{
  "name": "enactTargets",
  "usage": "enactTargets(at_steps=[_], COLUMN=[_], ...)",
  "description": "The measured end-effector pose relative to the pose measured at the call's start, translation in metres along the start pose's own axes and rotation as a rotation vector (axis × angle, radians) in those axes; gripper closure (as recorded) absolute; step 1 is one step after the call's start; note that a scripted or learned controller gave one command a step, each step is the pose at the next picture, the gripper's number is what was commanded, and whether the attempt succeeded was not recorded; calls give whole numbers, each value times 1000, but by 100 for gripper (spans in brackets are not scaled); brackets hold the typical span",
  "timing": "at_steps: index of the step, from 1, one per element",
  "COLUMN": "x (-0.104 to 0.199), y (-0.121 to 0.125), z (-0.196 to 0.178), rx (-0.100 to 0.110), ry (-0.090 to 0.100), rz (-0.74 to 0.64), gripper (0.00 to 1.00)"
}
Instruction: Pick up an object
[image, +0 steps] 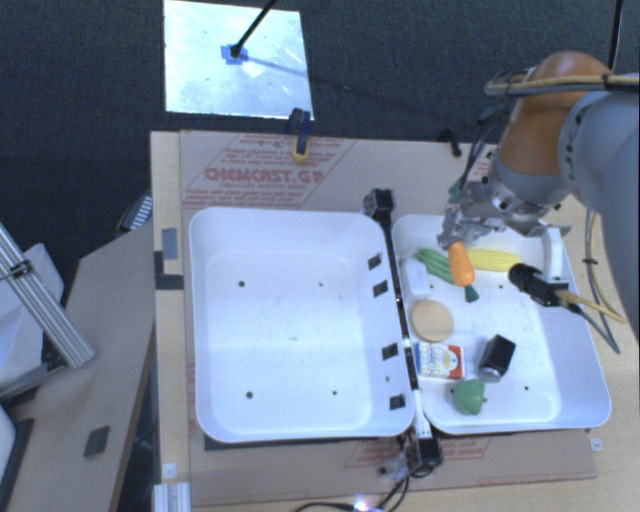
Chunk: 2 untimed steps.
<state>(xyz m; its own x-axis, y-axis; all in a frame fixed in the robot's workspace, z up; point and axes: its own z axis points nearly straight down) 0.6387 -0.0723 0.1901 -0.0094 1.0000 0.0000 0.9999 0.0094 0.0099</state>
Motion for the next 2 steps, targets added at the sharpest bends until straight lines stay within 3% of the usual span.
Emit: enactTargets(at_steps=[1,2], x=[-70,-45], y=[30,30], z=[30,7], rx=[6,5], ry=[-3,0], rz=[11,4], gripper=[100,100])
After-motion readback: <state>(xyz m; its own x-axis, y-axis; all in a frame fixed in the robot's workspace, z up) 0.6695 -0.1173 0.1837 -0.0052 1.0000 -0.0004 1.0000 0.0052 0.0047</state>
